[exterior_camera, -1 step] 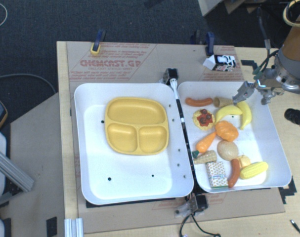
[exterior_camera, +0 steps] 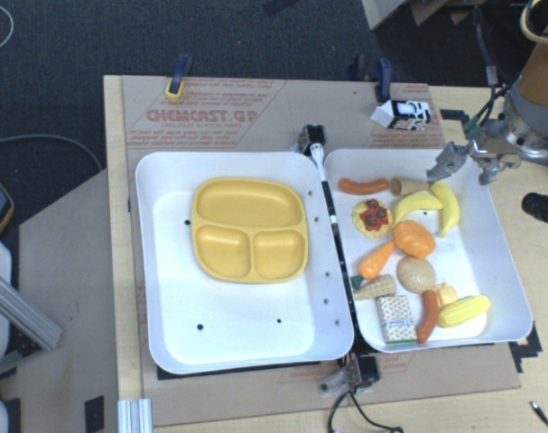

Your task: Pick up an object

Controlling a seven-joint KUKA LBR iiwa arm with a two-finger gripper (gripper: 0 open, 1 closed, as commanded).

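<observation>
The two-finger gripper [exterior_camera: 463,162] is seen poised over the far edge of the right shallow white bin [exterior_camera: 513,273], its grey fingers spread apart with nothing between them. Nothing has been lifted, so the step in hand is judged to be the approach — a target is being lined up before any descent.

The things to be picked lie crowded in that bin. Nearest the gripper, just below it, the curved yellow plastic banana [exterior_camera: 431,206] is found, with a thin red-orange toy sausage [exterior_camera: 364,186] to its left along the far wall. Below these are clustered a small round toy pizza [exterior_camera: 372,216], a glossy orange fruit [exterior_camera: 414,238], an orange toy carrot [exterior_camera: 376,261], a tan potato-like lump [exterior_camera: 416,274], a small printed carton [exterior_camera: 396,317] and a yellow corn cob [exterior_camera: 463,310].

For the next move, a descent onto the banana would probably be called for, with the open fingers set across its narrow body rather than along it.

Room is tight: the banana is pressed close to the orange fruit, and the far rim lies near the gripper, so little sideways play is left. More open floor is offered along the bin's right side. The left white bin [exterior_camera: 165,305] is occupied by a yellow three-compartment plastic tray [exterior_camera: 250,229], well apart from the gripper.
</observation>
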